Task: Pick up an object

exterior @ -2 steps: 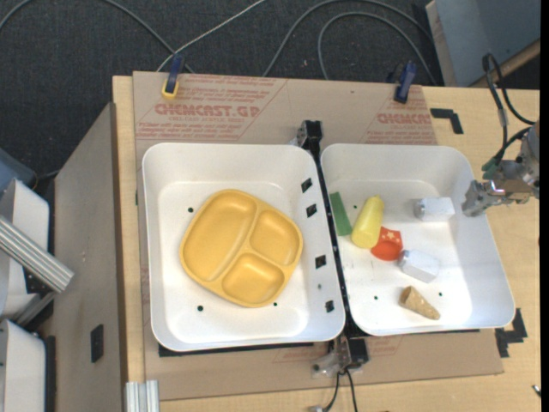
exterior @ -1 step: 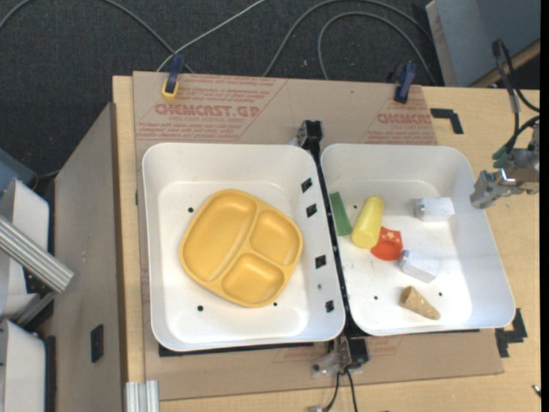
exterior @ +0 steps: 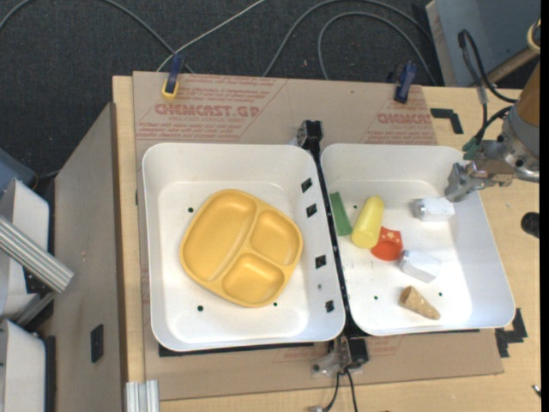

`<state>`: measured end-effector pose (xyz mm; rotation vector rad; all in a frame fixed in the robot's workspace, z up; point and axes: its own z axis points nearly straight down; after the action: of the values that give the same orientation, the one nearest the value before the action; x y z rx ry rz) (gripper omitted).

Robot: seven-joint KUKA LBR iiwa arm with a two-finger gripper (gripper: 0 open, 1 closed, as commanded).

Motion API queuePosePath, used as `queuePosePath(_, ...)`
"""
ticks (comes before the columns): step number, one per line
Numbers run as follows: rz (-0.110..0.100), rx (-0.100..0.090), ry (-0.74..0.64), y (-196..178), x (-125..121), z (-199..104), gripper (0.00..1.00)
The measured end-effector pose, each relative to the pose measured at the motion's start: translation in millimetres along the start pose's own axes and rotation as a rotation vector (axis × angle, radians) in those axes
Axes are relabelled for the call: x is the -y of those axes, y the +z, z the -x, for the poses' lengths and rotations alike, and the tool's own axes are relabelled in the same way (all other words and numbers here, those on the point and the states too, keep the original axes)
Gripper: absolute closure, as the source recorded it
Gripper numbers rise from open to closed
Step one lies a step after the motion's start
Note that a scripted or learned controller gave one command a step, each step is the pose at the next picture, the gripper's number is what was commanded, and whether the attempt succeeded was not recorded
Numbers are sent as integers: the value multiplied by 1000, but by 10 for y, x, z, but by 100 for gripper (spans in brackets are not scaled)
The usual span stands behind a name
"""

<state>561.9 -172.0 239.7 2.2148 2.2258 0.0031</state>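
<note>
Gripper [exterior: 461, 181] hovering at upper right of right bin [exterior: 480, 312]; grip state: cannot tell. White block [exterior: 433, 209] lying just left of it, apart from yellow bottle [exterior: 368, 221] at bin centre-left. Block looking light, rigid, smooth; gripping across short flat sides seeming best.

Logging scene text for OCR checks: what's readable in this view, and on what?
"CHEMCAST GP", red, repeated in rows on the brown paper-faced board under the two shallow white bins; the smaller lines beneath are too blurred to read.
The yellow three-compartment tray bears no visible text.
</note>
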Motion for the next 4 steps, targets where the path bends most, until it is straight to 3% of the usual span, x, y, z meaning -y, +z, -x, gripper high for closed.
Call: queuePosePath(4, -2, -1, -1, -96, -174, -2087, 100)
